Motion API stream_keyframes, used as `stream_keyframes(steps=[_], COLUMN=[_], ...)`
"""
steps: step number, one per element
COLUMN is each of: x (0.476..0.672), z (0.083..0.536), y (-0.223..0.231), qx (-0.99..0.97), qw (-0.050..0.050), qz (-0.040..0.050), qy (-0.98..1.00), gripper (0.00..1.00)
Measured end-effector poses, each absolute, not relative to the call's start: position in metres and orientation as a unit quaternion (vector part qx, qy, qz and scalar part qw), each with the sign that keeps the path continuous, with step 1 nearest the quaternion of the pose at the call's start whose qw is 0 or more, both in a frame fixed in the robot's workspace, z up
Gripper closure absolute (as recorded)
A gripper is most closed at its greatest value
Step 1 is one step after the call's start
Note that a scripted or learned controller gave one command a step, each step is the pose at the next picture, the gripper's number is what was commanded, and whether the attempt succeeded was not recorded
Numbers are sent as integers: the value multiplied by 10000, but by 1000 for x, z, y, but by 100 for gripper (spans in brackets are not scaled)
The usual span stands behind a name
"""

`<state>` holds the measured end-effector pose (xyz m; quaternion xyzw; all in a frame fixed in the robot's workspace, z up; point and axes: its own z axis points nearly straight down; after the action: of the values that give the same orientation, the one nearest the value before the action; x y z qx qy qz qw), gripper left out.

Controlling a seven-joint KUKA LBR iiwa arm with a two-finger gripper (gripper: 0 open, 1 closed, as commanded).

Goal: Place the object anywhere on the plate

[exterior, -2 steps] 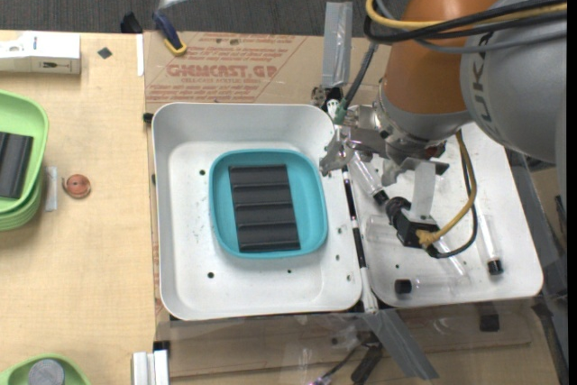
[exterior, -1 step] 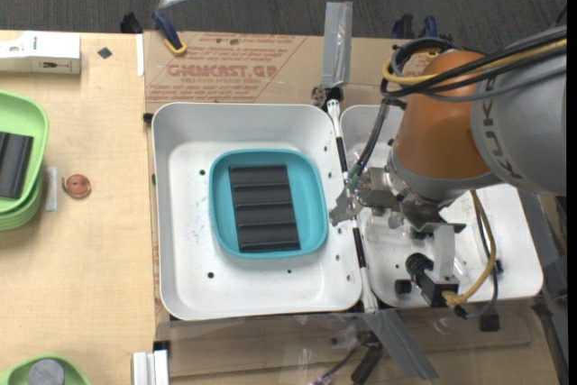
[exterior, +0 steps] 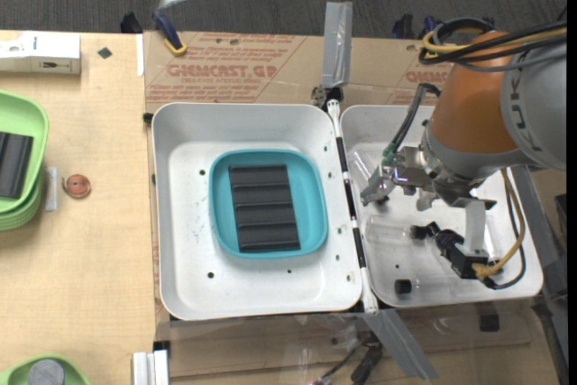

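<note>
Camera layout: one fixed overhead view.
From my station I see the bench from above at a slant, set far enough back to frame both the left bin (exterior: 180, 221) and the right bin (exterior: 433, 284); the arm (exterior: 505, 117) enters from the right.

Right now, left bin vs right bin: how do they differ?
The left bin holds a teal plate with a dark ribbed block lying on it; the right bin holds no plate, just a small dark piece near its front edge. The arm hangs over the right bin, while nothing hangs over the left bin. The left bin looks wider in this view. Both are shallow, white and set side by side.
</note>
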<state>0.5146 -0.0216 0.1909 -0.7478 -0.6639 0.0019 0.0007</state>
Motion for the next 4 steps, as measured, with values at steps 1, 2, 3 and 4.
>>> stream_keyframes(steps=[1,2,3,4], x=[553,554,527,527], z=[222,230,190,190], y=[-86,-87,31,31], qx=[-6373,-6383,-5722,-5725], qw=[-5,-6,8,9], qz=[7,10,13,13], qy=[-7706,-7698,-8201,-8199], gripper=[0,100,100,0])
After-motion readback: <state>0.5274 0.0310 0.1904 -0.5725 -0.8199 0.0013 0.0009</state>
